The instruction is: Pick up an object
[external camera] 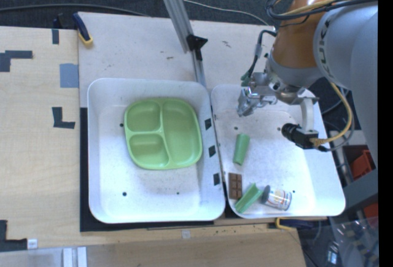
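Observation:
The right bin (pixel 319 189) holds a green cylinder (pixel 241 149) near its middle left, a brown chocolate-like bar (pixel 236 185) at the front left, a green wedge (pixel 247 197) beside it and a small can (pixel 277 199) lying on its side. My gripper (pixel 247 104) hangs over the back left part of this bin, above and a little behind the green cylinder. Nothing shows between its fingers, and its tips stand apart from every object.
The left bin (pixel 104 198) holds a green divided plate (pixel 163 133). A metal pole (pixel 174 2) slants down to the seam between the bins. A yellow and blue clamp (pixel 83 29) lies on the bench at back left. Cables hang by the arm at the right.

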